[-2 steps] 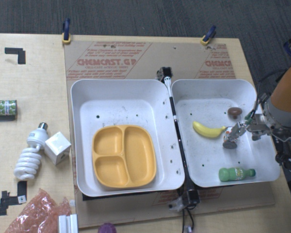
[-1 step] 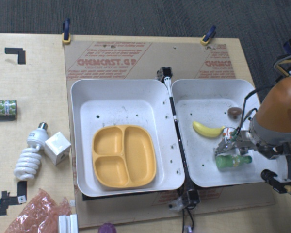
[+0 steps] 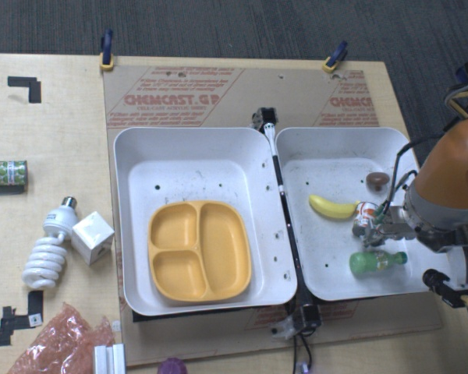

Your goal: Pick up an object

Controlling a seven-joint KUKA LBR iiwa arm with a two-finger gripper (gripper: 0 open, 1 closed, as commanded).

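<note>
Position: one fixed camera above the pale wooden bench [image 3: 47,115], far enough off to take in both bins.
Direction: looks down at a slant; dark grey carpet [image 3: 218,6] along the top edge.
Coverage: both shallow white plastic bins [image 3: 189,142], side by side.
Arm entry: grey-and-orange robot arm [image 3: 451,178] from the right.

Red repeated print reading "CHEMCAST G P" runs across the brown protective sheet [image 3: 187,92] at the bench's far edge.

two white bins [image 3: 132,162], one yellow divided plate [image 3: 200,249], one banana [image 3: 332,206], one green bottle [image 3: 377,262], one light bulb [image 3: 49,244]
</note>
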